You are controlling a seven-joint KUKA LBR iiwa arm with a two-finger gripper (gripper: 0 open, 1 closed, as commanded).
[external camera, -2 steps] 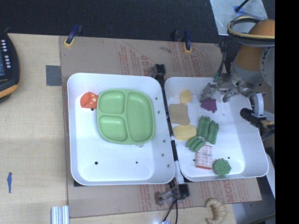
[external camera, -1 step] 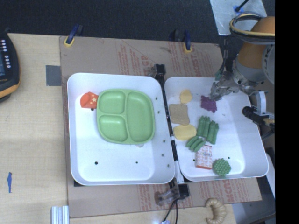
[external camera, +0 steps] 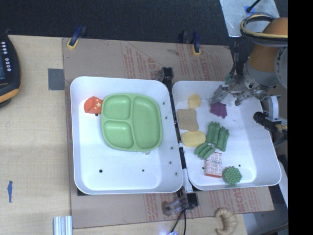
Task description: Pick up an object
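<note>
One claw (external camera: pixel 226 95) hovers beside purple grapes (external camera: pixel 219 109), cluster's long axis undiscernible.

The left bin (external camera: pixel 83 175) holds a divided plate (external camera: pixel 132 121) with a small toy (external camera: pixel 93 105) touching its left edge. The right bin (external camera: pixel 259 165) holds several food pieces along its left side; the gripper (external camera: pixel 229 95) hangs over its far end.

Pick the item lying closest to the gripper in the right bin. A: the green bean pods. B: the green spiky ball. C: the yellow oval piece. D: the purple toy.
D: the purple toy lies just below the gripper near the right bin's top, while the green spiky ball sits at the bin's bottom edge.
</note>
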